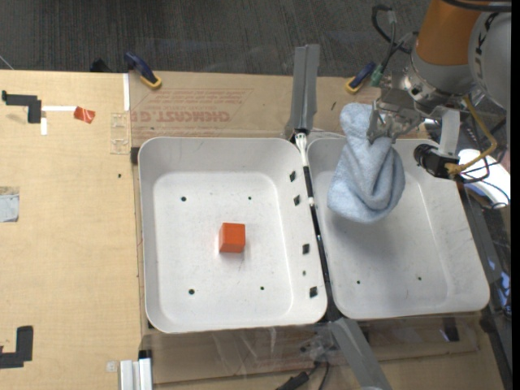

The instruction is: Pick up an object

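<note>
Nearest the camera, the front rims of the two white bins run side by side along the bench edge. Left bin (162, 242) holds one orange block (232, 238), sitting flat near the middle of the floor, well apart from every wall; small, hard-edged, looks rigid and light, a plain squeeze across two opposite faces would likely do. Right bin (455, 266) has bare floor in its near half. Farther back in the right bin, a pale blue-grey cloth (367, 173) hangs in a bunched, drooping mass, its lower bulge low over the bin's rear-left part, near the divider between the bins; cannot tell whether the bottom of it touches the floor. Its top narrows to a pinched peak that runs up into the gripper (383, 127), whose fingers are closed on that gathered fabric, so the cloth appears held. Judgement: soft, limp, very light, not fragile; it drapes rather than keeps shape, and a thin pinch of one fold may slide out under its own hanging weight. A deeper bite on a thick bunched fold seems safer than an edge. Beyond, the grey arm with its orange band (455, 23) comes in from the right, over cardboard (195, 108) and clamps at the back.
</note>
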Motion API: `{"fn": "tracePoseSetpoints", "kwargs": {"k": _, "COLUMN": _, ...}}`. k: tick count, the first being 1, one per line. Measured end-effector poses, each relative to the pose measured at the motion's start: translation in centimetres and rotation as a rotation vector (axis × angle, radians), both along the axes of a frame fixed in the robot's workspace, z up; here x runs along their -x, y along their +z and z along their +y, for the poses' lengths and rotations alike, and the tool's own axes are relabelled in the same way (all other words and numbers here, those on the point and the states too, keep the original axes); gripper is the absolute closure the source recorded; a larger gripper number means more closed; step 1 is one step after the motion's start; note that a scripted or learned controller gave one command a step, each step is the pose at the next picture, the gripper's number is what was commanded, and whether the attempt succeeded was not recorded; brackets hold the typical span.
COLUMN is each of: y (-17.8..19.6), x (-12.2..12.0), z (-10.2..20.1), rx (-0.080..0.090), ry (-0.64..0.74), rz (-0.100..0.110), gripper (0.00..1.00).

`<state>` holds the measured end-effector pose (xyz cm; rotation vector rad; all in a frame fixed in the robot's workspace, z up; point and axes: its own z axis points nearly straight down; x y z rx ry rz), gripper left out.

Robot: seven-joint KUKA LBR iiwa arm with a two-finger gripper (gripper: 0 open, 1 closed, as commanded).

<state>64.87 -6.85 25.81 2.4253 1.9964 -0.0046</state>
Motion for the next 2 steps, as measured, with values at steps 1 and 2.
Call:
{"fn": "tracePoseSetpoints", "kwargs": {"k": 1, "y": -4.5, "x": -0.58, "z": -1.71, "rx": 0.0, "ry": 0.009, "rz": 0.004, "gripper": 1.0}}
{"fn": "tracePoseSetpoints", "kwargs": {"k": 2, "y": -3.69, "x": -0.58, "z": -1.78, "rx": 0.001, "ry": 0.01, "rz": 0.005, "gripper": 1.0}}
